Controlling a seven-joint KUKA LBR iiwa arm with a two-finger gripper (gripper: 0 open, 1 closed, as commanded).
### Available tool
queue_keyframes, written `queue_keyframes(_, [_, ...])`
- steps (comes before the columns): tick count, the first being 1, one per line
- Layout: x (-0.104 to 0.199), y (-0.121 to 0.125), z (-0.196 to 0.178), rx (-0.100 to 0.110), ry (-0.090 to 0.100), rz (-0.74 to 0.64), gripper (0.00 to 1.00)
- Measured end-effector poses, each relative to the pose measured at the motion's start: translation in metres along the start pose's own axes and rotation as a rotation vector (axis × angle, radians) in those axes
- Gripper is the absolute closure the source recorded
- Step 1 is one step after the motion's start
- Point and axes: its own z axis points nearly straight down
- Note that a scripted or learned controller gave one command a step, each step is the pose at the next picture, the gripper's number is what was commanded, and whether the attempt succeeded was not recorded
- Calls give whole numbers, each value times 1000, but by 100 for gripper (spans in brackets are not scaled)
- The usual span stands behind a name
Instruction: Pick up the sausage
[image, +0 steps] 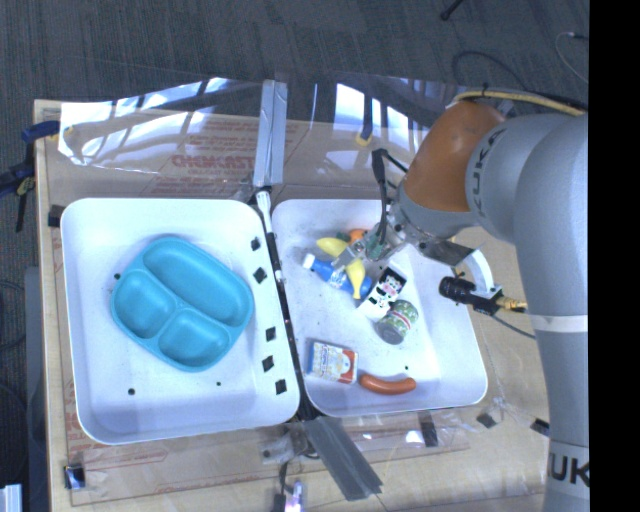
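The sausage (387, 383) lies near the front edge of the right bin (455, 375), just beside a small carton (331, 361). A can (399, 320) lies behind it. The gripper (372, 252) sits well apart, among a clutter of toys (338, 258); its state cannot be determined. The left bin (85, 400) holds a blue tray (181, 301).
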Motion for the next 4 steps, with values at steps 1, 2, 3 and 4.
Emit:
queue_keyframes(1, [-2, -56, -2, 8, 4, -407, 100])
queue_keyframes(2, [31, -115, 25, 10, 12, -826, 100])
queue_keyframes(3, [83, -112, 28, 12, 16, -643, 100])
queue_keyframes(4, [65, -119, -31, 10, 15, -900, 100])
